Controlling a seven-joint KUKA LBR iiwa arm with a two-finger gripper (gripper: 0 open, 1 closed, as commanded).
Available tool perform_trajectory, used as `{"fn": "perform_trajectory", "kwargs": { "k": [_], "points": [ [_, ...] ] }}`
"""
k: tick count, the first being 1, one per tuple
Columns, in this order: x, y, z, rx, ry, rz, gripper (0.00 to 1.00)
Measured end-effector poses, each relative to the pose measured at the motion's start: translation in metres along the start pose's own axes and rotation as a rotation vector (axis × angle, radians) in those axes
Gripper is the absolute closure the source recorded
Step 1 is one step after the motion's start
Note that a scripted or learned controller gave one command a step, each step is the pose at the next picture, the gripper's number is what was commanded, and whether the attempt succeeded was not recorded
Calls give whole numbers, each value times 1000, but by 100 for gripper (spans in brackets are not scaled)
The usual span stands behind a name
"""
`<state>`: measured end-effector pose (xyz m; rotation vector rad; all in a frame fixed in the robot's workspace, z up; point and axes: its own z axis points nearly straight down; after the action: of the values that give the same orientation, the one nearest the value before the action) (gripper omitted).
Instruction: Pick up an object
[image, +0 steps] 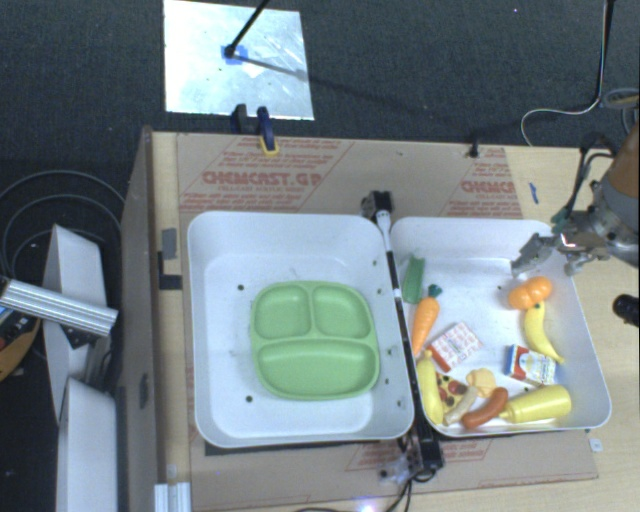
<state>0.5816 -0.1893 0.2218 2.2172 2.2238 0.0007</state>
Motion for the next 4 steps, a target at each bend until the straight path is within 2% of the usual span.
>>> {"fn": "perform_trajectory", "kwargs": {
  "k": [1,2,3,4],
  "points": [
    [57,-30,0,1,3,-5,0],
    [98,-13,73,5,3,-5,0],
    [163,-30,36,-2,3,-8,0],
    [123,-1,37,-3,0,3,0]
  ]
}}
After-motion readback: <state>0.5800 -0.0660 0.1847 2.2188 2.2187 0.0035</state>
